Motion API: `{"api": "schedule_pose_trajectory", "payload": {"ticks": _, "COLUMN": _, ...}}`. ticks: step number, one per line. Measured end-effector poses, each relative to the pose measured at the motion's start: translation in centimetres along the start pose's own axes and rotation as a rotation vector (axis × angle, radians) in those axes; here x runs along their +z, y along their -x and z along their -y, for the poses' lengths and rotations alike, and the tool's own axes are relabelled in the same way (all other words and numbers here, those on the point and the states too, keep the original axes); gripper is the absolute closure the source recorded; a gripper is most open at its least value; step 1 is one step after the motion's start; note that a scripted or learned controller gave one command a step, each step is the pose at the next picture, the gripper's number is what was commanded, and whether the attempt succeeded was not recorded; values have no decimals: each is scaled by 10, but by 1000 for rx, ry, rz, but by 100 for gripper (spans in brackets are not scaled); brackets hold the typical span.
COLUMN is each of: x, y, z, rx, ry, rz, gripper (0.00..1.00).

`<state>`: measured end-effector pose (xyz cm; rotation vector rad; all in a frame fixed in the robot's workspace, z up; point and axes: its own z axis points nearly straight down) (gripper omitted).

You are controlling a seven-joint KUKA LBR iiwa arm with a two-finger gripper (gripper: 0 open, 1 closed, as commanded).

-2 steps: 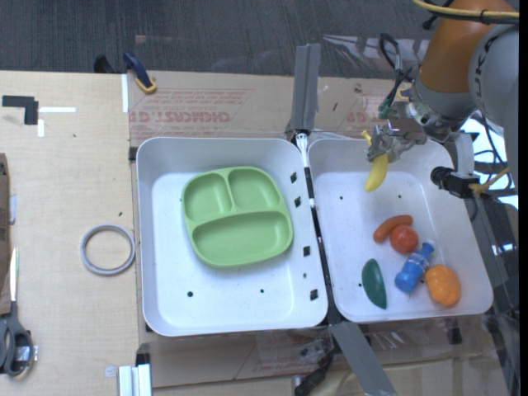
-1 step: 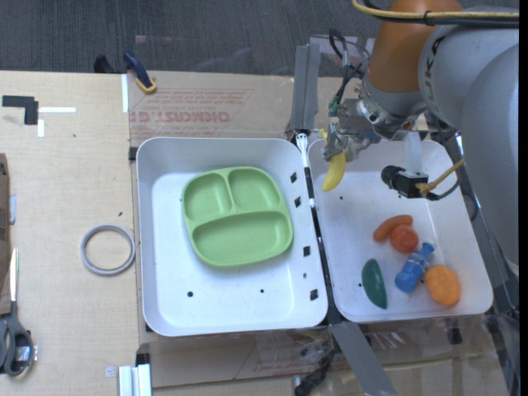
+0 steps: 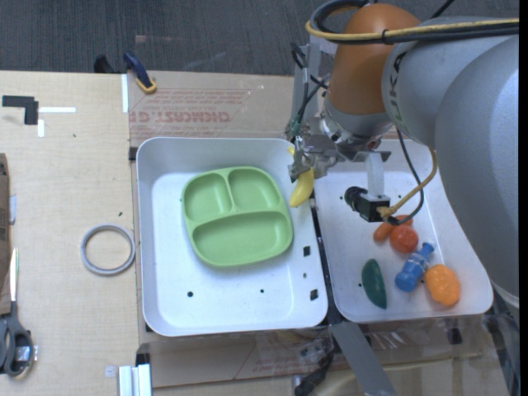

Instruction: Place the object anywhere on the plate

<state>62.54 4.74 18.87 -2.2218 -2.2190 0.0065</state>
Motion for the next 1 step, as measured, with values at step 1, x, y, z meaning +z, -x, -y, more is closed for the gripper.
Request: {"api": "schedule_pose_trajectory", "payload": {"ticks": 1, "x": 0, "y": 0, "z": 0, "rx": 1, "ry": 0, "rz": 0, "gripper": 0}}
